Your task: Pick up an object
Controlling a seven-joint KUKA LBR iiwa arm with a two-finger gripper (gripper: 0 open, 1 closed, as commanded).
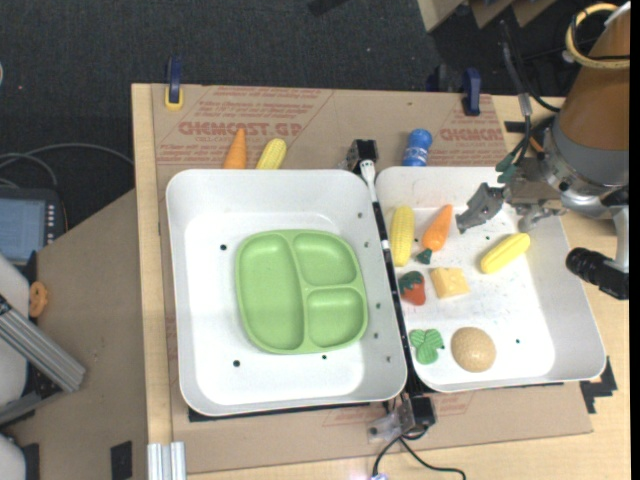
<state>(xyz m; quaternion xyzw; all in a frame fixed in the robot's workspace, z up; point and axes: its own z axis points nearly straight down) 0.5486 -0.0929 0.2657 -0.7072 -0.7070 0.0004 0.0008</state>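
Note:
The right bin (560, 358) holds a corn cob (401, 234), a carrot (437, 226), a yellow banana-like piece (505, 252), a cheese wedge (449, 283), a red strawberry (412, 287), a green leaf (428, 343) and a tan round roll (473, 349). My gripper (503, 211) hovers over the upper part of this bin, just above the yellow piece and right of the carrot. Its fingers (476, 209) are spread open with nothing between them.
The left bin (200, 358) carries a green divided plate (300, 290). On the board behind the bins lie a small carrot (235, 150), a yellow piece (271, 154), a black clip (362, 153) and a blue bottle (418, 148).

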